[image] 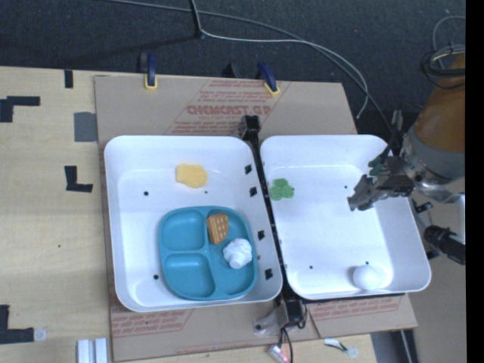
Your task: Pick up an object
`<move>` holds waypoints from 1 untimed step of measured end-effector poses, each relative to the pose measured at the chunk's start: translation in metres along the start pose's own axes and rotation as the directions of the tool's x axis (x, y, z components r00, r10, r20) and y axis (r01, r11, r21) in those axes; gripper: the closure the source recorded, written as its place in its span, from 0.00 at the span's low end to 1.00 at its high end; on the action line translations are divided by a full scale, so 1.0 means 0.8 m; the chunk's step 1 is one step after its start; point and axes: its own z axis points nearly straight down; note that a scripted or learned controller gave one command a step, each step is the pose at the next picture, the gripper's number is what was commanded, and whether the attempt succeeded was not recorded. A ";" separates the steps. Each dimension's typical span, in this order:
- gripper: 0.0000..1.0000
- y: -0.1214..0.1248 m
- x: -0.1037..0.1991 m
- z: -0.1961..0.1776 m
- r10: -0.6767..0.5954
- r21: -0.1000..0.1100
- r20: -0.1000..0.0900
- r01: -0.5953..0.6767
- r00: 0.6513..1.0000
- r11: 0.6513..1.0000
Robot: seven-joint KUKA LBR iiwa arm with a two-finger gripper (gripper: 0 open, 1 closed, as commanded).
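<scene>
Nearest the bottom edge of the bench, a small tangle of wires and a clip sits below the seam where the two bins meet.

Right bin: a white ball lies in the near corner, close against the front wall. Farther back, a small green piece rests on the floor at the left side of this bin, just beside the divider. The gripper hangs over the right part of this bin, reaching in from the right on the grey arm with its orange band. It is well apart from both the ball and the green piece. Whether its dark tip is spread or pressed together cannot be told from this angle; nothing can be made out in its grip.

Left bin: a blue sectioned tray occupies the near half. A crumpled white object lies at the tray's right side, and a tan waffle-like piece sits just behind it in the upper right compartment. Beyond the tray, a yellow lump rests on the bare bin floor near the back wall.

Behind the bins, a brown cardboard sheet is held by two clamps at its far edge. Black cables run across the dark floor beyond.
</scene>
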 end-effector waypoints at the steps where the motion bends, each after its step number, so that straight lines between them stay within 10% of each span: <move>1: 0.00 0.000 0.000 0.000 0.000 0.001 0.000 0.000 1.000 1.000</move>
